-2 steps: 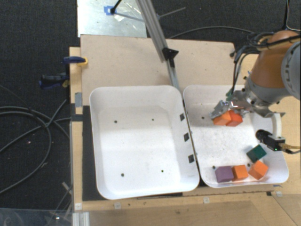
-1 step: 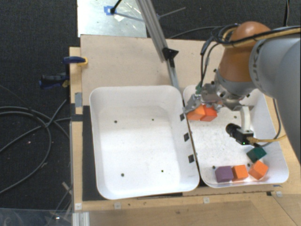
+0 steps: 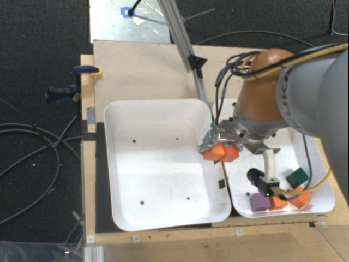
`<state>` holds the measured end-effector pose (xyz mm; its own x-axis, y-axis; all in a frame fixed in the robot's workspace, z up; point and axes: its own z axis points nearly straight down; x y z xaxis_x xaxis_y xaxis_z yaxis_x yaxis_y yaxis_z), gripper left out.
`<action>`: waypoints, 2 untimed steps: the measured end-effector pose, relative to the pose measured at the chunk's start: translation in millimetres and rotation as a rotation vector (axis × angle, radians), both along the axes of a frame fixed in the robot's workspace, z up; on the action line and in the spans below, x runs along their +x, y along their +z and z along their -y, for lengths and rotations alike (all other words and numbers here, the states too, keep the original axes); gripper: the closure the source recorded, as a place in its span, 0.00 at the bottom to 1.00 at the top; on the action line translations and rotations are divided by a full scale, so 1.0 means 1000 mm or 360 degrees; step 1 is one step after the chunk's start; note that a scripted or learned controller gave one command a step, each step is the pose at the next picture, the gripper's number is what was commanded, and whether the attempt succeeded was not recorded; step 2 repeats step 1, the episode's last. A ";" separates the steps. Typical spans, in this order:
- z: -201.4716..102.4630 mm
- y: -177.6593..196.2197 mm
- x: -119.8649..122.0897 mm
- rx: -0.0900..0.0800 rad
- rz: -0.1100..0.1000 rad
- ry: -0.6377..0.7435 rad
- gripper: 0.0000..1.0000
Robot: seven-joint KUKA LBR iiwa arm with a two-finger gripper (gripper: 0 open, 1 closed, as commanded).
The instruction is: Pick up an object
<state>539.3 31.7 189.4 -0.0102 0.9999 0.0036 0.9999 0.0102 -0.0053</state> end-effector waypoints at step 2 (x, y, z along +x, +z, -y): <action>-0.022 0.095 -0.052 -0.0001 0.0019 -0.0002 1.00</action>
